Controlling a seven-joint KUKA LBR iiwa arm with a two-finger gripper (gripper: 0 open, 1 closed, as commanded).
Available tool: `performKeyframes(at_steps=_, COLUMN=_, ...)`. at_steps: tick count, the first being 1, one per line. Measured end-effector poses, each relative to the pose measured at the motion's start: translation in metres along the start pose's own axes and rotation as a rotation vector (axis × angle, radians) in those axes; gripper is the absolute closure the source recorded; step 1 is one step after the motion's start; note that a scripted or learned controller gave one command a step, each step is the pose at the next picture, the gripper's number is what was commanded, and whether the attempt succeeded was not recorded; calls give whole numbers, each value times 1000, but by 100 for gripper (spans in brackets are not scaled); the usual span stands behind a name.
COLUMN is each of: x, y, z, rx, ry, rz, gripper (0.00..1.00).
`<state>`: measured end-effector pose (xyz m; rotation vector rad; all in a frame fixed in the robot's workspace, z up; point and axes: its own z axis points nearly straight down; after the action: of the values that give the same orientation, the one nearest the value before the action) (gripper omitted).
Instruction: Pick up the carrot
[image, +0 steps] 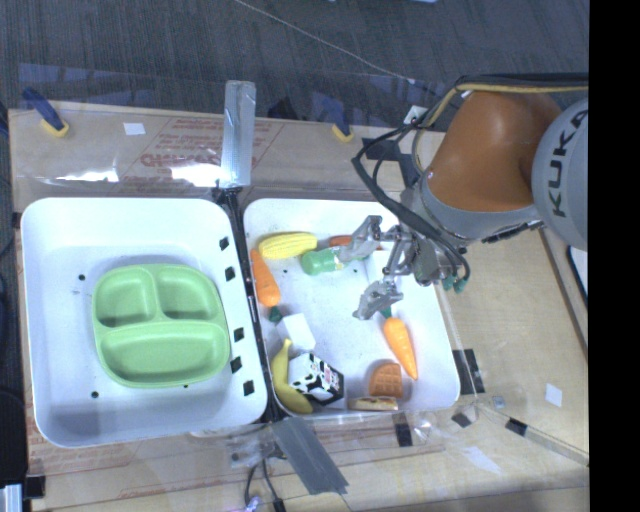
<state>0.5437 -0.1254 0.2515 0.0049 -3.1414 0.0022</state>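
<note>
Carrot (401, 345) first: I see it lying on the floor of the right bin (440, 300), toward the wall nearest the arm, green tuft pointing up toward the claw (378, 301), orange tip pointing down toward the bin's front corner. Nothing is lifted yet. From my seat the claw hangs just above the carrot's leafy end, its lower finger close to or touching the tuft, and I can make out nothing gripped between the fingers. How wide they stand I cannot tell from this slant. So I judge the pick as approached but not made; closing on the carrot and raising it are both left.

Other things, all placed from the carrot: a second orange piece (265, 280), possibly another carrot, lies well across the bin by the dividing wall. A corn cob (287, 244) and a green item (322, 262) sit up and away beyond the claw. A round brown pastry (386, 380) sits just below the carrot's tip, nearly touching, and could get nudged. A banana (283, 385) and a black-and-white carton (319, 381) lie farther along the front wall. The green divided plate (158, 323) rests in the left bin (40, 330), well clear.
</note>
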Motion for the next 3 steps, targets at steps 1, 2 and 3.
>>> performKeyframes(at_steps=1, x=-27, y=-74, z=99, rx=-3, ry=9, rz=107, gripper=0)
performKeyframes(at_steps=2, x=9, y=-83, z=160, rx=-1, ry=-1, rz=94, gripper=0)
performKeyframes(at_steps=3, x=32, y=-82, z=159, rx=-3, ry=-1, rz=185, gripper=0)
